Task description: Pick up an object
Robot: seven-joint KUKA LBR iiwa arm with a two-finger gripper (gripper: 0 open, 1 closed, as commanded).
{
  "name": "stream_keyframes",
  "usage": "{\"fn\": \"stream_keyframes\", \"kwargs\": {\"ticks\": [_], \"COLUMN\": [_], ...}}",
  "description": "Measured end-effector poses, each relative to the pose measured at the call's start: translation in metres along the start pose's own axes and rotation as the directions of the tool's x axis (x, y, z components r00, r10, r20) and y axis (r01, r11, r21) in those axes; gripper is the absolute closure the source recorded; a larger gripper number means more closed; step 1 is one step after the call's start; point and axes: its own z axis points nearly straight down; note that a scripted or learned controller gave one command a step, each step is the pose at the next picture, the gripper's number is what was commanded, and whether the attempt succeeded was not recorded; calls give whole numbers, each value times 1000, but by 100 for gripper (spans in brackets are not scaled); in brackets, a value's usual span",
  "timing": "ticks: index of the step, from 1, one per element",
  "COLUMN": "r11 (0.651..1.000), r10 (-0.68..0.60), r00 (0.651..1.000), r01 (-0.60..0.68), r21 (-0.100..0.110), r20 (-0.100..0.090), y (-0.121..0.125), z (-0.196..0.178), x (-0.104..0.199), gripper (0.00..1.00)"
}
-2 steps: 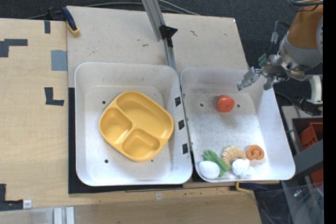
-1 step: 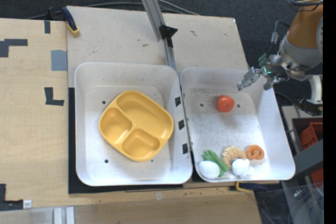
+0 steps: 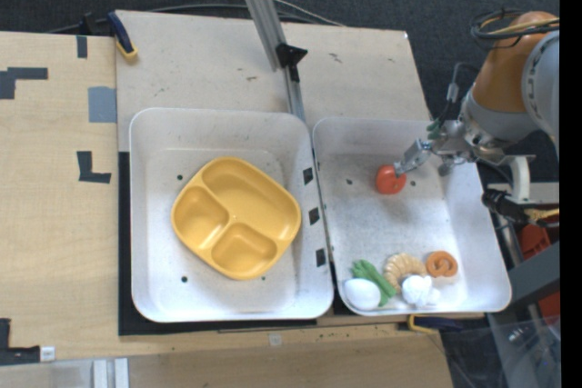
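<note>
Trouble, if it comes, will come from how the gripper meets the small red object lying in the upper half of the right bin, towards its middle: the tip sits just beside the red piece at its upper right, not around it. Whether it is open or closed I cannot tell from here (the tip is small and blurred), so I would not call anything held. A glancing closure could nudge that rounded piece away across the bin's floor.
</note>
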Motion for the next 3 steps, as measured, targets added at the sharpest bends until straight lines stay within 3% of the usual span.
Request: {"fn": "stream_keyframes", "kwargs": {"ticks": [1,2,3], "r11": [1000,1000,1000], "r10": [1,0,1], "r00": [1000,1000,1000], "r01": [-1,0,-1], "r21": [-7,-4,-10], "r20": [0,-1,1], "y": [1,1,3], "z": [24,17,-26], "x": [0,1,1], "gripper": [0,100,100]}}
